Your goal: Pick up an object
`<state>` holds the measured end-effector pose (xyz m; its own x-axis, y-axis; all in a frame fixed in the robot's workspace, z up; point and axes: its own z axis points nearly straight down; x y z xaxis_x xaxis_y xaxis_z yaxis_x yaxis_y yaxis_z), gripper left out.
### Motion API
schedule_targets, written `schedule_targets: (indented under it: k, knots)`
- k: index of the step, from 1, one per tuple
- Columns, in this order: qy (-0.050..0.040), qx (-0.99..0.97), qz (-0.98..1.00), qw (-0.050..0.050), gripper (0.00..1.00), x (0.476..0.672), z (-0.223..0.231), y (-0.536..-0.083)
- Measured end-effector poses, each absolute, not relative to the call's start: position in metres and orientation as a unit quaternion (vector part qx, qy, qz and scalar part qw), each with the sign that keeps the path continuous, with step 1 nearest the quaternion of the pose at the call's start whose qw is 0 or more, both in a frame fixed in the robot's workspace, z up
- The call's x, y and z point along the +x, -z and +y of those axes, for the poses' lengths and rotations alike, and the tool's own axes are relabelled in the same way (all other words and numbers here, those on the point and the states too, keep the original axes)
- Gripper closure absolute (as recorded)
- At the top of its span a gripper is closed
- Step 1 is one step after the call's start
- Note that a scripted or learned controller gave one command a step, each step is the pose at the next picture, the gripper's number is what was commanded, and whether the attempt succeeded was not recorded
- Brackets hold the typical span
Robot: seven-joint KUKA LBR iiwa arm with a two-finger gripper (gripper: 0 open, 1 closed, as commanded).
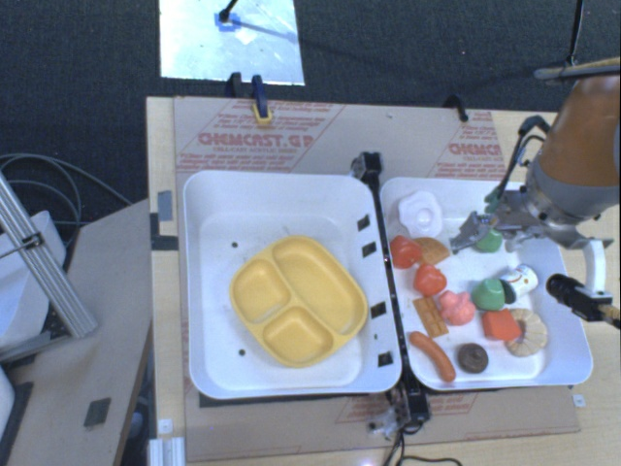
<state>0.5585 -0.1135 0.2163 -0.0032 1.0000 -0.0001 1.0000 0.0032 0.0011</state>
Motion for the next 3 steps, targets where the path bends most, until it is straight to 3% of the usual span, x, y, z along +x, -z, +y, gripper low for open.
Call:
schedule_targets:
  k: [1, 2, 3]
  knots:
    - [0.0001, 0.707, 0.707, -0.003, 0.00, 0.532, -0.153, -0.095]
    - [-0.0009, 0.707, 0.708, 0.001, 1.00, 0.535, -0.152, -0.110]
    - [-0.0053, 0.701, 0.713, 0.003, 1.00, 0.569, -0.046, -0.190]
